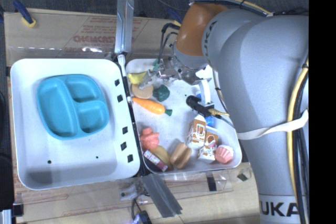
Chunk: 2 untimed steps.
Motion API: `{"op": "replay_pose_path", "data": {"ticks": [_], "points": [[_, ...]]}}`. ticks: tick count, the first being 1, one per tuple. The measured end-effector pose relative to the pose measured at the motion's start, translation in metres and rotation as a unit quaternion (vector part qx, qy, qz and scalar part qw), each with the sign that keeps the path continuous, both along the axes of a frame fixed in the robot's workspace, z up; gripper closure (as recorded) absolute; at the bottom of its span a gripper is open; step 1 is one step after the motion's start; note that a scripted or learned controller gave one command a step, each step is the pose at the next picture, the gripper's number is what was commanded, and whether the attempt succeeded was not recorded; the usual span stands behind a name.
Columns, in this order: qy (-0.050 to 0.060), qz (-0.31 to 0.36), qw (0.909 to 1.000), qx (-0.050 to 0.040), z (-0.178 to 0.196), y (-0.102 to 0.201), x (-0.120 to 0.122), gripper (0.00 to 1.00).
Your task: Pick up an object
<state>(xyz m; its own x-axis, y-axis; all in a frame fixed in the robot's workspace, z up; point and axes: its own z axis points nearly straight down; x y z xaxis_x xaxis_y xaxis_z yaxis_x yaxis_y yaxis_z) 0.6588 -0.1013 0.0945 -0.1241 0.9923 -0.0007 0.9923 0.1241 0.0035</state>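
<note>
the grey arm [252, 86] with its orange band [191, 29] fills the right side and bends down over the right bin [181, 105]. the left bin [26, 128] carries a blue divided tray [72, 104]. the gripper [160, 72] sits low at the right bin's far end, among a banana [136, 77], a tan round piece [142, 91] and a dark green lump [161, 93]; whether it is wide, narrow or gripping cannot be told. an orange carrot [149, 106] lies just nearer, then a carton [198, 134], a pink toy [149, 139], a hot dog bun [180, 155] and a pink cupcake [224, 154].
</note>
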Motion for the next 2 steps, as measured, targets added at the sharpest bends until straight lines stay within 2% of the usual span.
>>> {"op": "replay_pose_path", "data": {"ticks": [1, 2], "points": [[0.0, 0.002, 1.0, 0.0005, 0.0093, 0.0011, 0.0009, 1.0], [0.001, 0.004, 1.0, 0.0007, 0.0174, 0.0012, 0.001, 1.0]]}}
